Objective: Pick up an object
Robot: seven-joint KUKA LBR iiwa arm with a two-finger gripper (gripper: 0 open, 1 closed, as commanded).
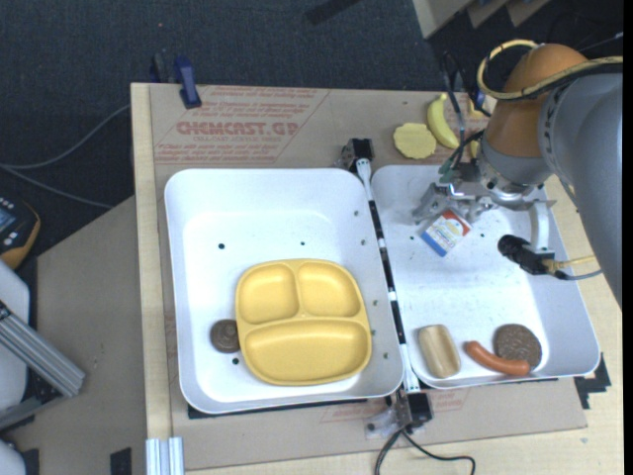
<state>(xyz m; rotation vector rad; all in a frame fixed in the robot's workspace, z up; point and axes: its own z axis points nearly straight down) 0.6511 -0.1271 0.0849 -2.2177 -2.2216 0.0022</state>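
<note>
My gripper (455, 206) hangs low over the back of the right bin (465, 295), its grey fingers (428, 209) spread open. A small blue, white and red carton (444, 235) lies on the bin floor just in front of the fingertips, its upper end reaching between them. I cannot tell if the fingers touch it. Along the same bin's front edge lie a tan bread roll (438, 350), a red sausage (495, 360) and a brown patty (518, 343).
The left bin (267, 216) holds a yellow divided plate (302, 320) with a brown disc (226, 335) at its left. A banana (442, 122) and a yellow slice (414, 141) lie on the bench behind the right bin. The arm's grey body (584, 146) covers the right bin's back right corner.
</note>
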